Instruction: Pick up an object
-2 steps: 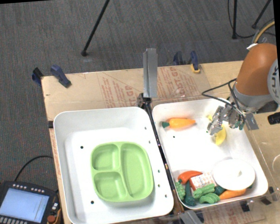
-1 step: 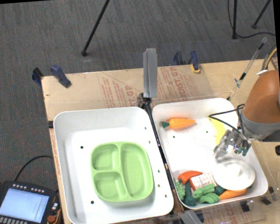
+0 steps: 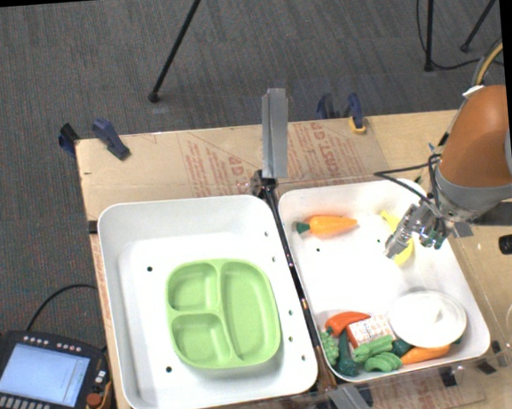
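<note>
My gripper (image 3: 400,242) hangs low in the right bin (image 3: 360,270), near its upper right corner, reaching in from the right. It sits directly over a yellow object (image 3: 388,221), which pokes out above and below it. An orange carrot with a green top (image 3: 329,225) lies to the left of the gripper, near the bin's back wall. The gripper covers the middle of the yellow object.
At the front of the right bin sits a white round dish (image 3: 426,318), beside a red pepper (image 3: 346,319), a small box (image 3: 369,330), green vegetables (image 3: 369,357) and another orange piece (image 3: 425,353). The left bin (image 3: 127,255) holds a green divided plate (image 3: 223,313).
</note>
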